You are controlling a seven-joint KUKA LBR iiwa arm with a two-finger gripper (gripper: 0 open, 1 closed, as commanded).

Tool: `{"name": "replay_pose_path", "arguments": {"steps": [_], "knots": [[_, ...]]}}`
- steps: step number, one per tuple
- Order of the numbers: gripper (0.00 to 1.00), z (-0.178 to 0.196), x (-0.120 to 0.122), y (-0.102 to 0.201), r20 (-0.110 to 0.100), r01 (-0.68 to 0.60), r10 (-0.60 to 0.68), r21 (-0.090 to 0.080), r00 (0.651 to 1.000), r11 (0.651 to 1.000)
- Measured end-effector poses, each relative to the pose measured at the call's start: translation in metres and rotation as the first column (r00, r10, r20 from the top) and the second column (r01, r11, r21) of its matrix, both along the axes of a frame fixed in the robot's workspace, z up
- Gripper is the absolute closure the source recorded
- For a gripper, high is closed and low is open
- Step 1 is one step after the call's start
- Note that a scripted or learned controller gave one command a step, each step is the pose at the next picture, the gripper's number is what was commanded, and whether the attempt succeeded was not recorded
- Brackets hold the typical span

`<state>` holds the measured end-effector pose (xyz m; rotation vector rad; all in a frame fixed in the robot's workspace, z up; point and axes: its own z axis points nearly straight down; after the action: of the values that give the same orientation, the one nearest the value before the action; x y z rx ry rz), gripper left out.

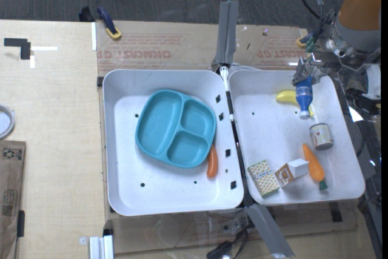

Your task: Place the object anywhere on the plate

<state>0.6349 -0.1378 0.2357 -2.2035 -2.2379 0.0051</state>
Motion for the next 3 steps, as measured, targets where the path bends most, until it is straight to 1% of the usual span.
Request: {"name": "replay_pose_path", "arguments": {"steps": [1,2,3], "knots": [[1.0,-0.031,-0.017,0.041,0.0,-0.085,0.085,0.001,0.996,0.996],[1.0,-0.044,0.0,0.096,0.001,-0.125,0.125,0.001,0.992,0.992],[1.0,-0.045,-0.051,0.164,0.0,-0.269,0.269,0.001,0.963,0.963]]}}
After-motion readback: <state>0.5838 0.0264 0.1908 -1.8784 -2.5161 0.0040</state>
